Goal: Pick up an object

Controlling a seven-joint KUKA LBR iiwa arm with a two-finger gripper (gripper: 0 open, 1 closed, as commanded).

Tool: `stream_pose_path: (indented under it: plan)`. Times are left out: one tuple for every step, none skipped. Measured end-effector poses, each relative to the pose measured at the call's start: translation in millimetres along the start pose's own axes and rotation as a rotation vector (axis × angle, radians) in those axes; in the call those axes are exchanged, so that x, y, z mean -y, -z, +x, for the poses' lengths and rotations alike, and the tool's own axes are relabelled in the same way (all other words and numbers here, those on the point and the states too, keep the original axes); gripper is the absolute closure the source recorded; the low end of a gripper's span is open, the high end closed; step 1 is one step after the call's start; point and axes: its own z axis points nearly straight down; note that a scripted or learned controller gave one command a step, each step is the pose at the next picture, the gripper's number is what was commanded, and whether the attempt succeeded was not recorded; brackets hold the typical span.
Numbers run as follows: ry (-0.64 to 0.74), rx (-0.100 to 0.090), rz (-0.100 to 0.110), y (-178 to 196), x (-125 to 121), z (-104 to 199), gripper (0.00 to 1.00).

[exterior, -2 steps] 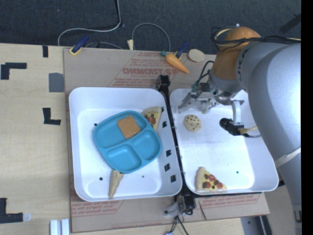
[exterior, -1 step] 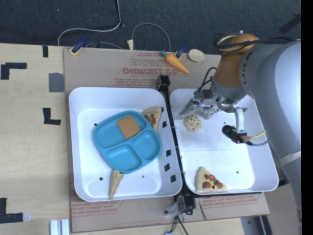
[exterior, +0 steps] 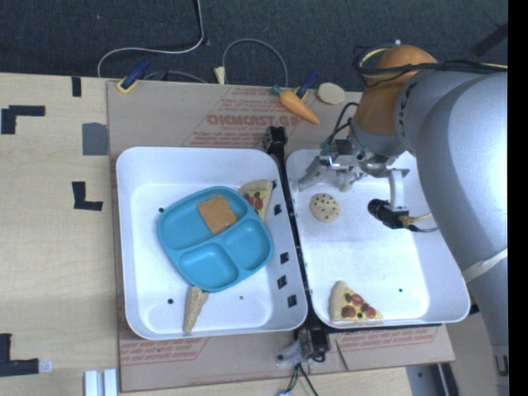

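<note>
We're hovering the two-finger metal gripper (exterior: 337, 172) at the upper part of the right white bin (exterior: 429, 299). The round beige chocolate-chip cookie (exterior: 325, 207) sits just below it in frame, slightly left, apart (round, so no axis to match). Fingers look spread, nothing between them.

Even, bright overhead light fills the view; the white bins (exterior: 132, 221) glare slightly, shadows stay soft, and fine detail looks mildly blurred.
</note>
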Motion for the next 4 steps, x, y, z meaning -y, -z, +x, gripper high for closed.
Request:
stream_pose_path:
  plan:
    - [-0.001,0.001,-0.003,1,33,-7,0.0]
    - [0.0,0.0,0.0,0,0,1,0.0]
    - [-0.001,0.001,-0.003,1,25,-16,0.0]
    - [0.001,0.0,-0.001,0,0,2,0.0]
